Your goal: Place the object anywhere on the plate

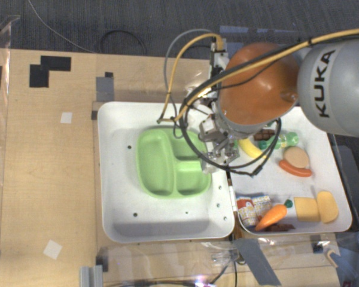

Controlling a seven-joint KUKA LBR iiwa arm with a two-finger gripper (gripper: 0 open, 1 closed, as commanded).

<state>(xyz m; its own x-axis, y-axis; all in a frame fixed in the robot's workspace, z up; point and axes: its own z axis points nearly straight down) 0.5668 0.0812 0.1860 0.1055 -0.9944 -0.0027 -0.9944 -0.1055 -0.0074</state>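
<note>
The jaws (218, 151) hang over the right edge of the green plate (167, 169) in the left bin (116, 178). I cannot tell if they are open.

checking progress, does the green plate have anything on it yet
Cannot tell fully: the green plate shows bare compartments at left, but the hand and cables cover its right edge.

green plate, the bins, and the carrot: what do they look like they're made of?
Green plate: probably moulded plastic, smooth with a soft sheen; one colour throughout, rounded compartment dividers.
Left bin and right bin: likely thin formed plastic, white, matte to satin; rounded corners, shallow sloped walls.
Carrot: looks like toy plastic or rubber; uniform bright orange, slightly glossy. Which one is hard to tell.
</note>
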